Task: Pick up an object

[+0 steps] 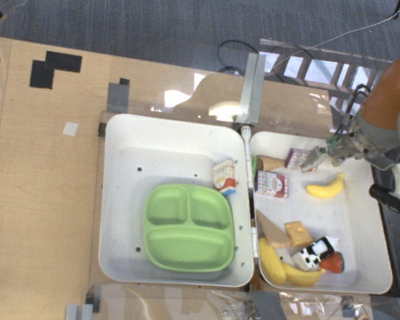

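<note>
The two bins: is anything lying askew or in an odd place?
Yes. A small packet in the left bin leans tilted against the divider, apart from the green tray. In the right bin, a banana, toy cow and strawberry are heaped in a corner.

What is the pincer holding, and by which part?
Nothing that can be seen: the pincer hangs over the right bin, near a small banana, with nothing visible between its fingers.
</note>
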Robot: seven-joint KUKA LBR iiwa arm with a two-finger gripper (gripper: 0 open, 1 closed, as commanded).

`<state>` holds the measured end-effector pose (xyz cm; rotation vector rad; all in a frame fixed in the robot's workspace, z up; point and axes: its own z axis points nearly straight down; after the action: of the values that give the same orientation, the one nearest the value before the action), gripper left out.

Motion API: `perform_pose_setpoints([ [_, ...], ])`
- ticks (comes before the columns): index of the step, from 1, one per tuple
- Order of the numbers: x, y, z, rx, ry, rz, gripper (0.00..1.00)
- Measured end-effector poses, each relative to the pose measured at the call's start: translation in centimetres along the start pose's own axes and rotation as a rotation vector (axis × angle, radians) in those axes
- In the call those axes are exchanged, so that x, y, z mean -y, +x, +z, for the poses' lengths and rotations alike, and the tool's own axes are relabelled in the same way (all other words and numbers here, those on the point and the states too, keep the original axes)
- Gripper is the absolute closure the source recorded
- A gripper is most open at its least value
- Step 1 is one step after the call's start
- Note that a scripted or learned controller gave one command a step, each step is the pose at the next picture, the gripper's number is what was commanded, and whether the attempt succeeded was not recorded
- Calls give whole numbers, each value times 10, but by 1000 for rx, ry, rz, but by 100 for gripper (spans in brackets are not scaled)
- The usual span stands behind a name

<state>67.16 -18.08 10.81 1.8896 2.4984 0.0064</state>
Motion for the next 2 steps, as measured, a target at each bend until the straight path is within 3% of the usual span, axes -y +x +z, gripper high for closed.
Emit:
perform_pose_setpoints([
  [1,43,-12,19,-1,-1,-110,0],
  [2,55,12,18,-2,0,-80,0],
])
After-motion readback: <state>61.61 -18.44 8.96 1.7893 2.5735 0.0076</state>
